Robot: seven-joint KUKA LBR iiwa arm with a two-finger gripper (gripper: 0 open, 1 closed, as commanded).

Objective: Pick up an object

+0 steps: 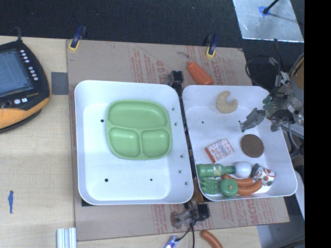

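Observation:
The right bin (204, 107) holds several small items. A beige curved biscuit (226, 102) lies at the back, a brown round cookie (252, 145) sits mid-right, and a red-and-white packet (220, 150) lies beside it. Along the front wall are a green bottle (213, 170), a white egg (242, 168), an orange sausage (245, 186) and a green round piece (229, 188). My gripper (262, 122) hangs over the bin's right side, just behind the cookie. It is open, with nothing between its fingers.
The left bin (93, 154) holds a green divided plate (138, 129). An orange carrot toy (199, 73) lies outside, behind the right bin. A teach pendant (18, 87) rests on the bench at far left. Clamps and cables sit between the bins.

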